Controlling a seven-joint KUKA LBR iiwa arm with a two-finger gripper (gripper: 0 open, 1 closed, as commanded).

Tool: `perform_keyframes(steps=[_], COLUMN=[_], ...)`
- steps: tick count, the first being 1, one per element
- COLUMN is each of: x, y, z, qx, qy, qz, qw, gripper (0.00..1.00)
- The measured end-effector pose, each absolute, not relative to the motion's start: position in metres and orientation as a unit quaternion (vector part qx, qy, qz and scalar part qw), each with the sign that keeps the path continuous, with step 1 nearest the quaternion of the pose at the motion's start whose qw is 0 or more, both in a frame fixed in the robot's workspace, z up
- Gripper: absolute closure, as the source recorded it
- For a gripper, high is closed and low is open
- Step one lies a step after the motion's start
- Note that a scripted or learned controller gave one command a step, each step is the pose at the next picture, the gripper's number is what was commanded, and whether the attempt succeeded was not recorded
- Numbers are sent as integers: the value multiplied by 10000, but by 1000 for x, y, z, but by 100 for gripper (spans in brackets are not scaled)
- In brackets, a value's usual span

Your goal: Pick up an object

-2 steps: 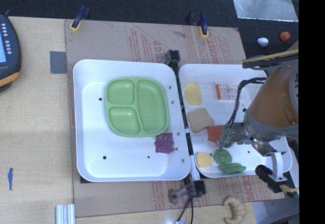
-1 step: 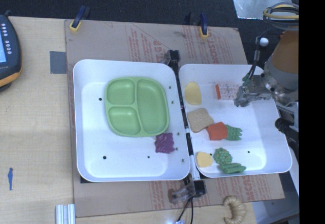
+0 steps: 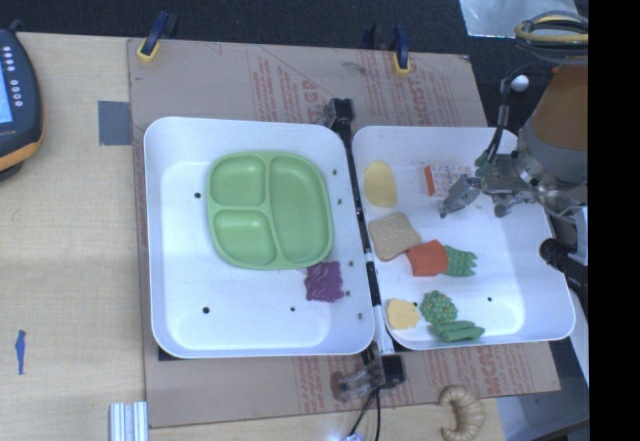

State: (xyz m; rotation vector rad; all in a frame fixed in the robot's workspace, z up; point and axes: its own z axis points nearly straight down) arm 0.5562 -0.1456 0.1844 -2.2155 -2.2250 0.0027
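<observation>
My gripper (image 3: 480,201) hovers over the upper right part of the right bin (image 3: 520,314), its fingers spread open with nothing between them. Just left of it lies a small orange-red stick (image 3: 429,179). Further left sit a yellow piece (image 3: 380,184) and a brown bread slice (image 3: 393,234). A red carrot with a green top (image 3: 438,258) lies below the gripper. Near the bin's front are another yellow piece (image 3: 402,313), a broccoli (image 3: 438,306) and a green pod (image 3: 459,332).
The left bin (image 3: 180,319) holds a green divided plate (image 3: 270,209) and a purple object (image 3: 324,281). A tan curled item (image 3: 462,412) lies on the cardboard in front of the bins. A pendant (image 3: 15,99) rests at the far left.
</observation>
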Motion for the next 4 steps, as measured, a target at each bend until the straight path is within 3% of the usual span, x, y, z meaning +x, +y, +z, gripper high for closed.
perform_keyframes(steps=[1,2,3,4], x=[616,658,656,658], y=[-122,-150,-170,-190], z=[86,92,93,153], qx=[-7041,-7049,-7064,-7062], qy=[-7101,-7093,-7078,-7080], qz=[20,5,10,-6], qw=[26,-3,-6,-26], gripper=[0,0,0,0])
